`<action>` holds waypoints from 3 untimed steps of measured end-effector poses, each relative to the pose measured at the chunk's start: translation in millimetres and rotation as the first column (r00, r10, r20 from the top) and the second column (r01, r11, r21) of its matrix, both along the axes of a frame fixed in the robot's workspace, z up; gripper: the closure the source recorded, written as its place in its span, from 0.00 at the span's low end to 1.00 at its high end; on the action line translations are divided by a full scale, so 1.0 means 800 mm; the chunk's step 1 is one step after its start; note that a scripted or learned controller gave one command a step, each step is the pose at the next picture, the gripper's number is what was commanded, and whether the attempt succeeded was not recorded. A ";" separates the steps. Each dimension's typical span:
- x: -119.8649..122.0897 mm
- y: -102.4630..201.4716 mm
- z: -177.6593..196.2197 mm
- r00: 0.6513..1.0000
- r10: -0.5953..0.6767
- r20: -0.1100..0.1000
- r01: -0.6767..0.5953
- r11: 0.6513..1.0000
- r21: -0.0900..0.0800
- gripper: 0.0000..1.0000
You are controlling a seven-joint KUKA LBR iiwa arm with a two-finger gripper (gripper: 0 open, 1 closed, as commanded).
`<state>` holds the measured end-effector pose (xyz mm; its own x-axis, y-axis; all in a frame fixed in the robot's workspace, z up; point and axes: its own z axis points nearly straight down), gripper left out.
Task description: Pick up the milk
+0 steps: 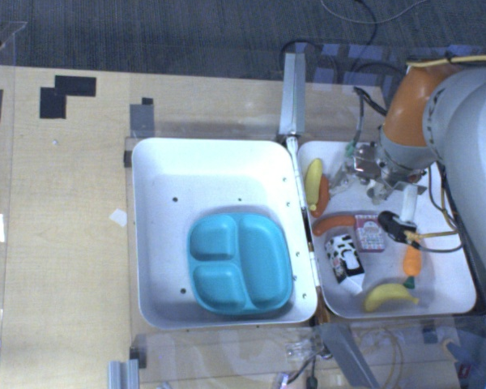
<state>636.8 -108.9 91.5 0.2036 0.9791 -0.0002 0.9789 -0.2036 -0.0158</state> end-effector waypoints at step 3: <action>-0.102 -0.020 0.209 0.997 -0.081 0.018 0.081 0.997 -0.004 1.00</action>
